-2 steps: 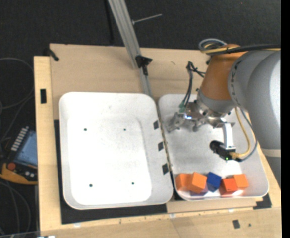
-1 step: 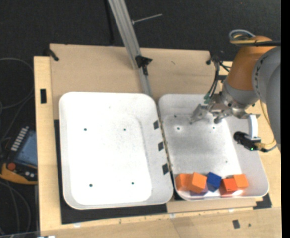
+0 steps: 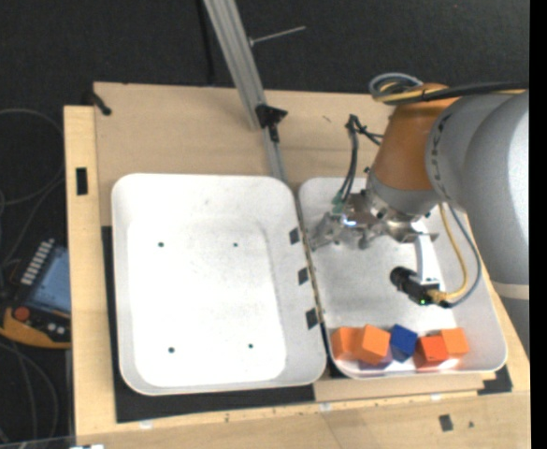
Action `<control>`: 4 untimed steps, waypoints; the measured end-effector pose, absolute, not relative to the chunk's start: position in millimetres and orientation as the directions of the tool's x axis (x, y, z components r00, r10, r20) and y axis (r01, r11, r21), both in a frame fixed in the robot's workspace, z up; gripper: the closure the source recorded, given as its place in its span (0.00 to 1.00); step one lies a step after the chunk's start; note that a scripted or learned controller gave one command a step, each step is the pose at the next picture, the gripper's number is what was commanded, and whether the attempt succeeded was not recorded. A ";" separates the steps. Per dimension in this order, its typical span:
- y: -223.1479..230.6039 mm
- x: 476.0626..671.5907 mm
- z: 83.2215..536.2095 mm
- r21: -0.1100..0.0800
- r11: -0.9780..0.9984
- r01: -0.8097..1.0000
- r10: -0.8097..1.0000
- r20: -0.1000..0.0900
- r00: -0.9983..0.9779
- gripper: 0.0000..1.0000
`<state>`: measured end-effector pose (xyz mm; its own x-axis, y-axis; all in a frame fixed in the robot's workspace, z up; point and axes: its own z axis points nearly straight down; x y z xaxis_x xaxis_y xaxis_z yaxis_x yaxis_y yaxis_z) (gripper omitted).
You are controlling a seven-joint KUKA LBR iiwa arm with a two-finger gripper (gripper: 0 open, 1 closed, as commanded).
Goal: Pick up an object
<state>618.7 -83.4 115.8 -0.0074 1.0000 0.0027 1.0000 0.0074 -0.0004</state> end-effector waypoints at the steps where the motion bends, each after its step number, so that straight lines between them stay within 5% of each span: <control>1: -121.6 613.9 214.3 0.010 -0.002 1.000 1.000 -0.004 0.002 0.00; 2: -127.7 640.2 356.2 0.011 0.004 1.000 1.000 -0.004 -0.004 0.00; 3: -136.9 656.8 163.4 -0.006 -0.002 1.000 1.000 -0.001 0.002 0.00; 4: -137.1 658.5 169.0 0.001 -0.001 1.000 1.000 -0.002 0.001 0.00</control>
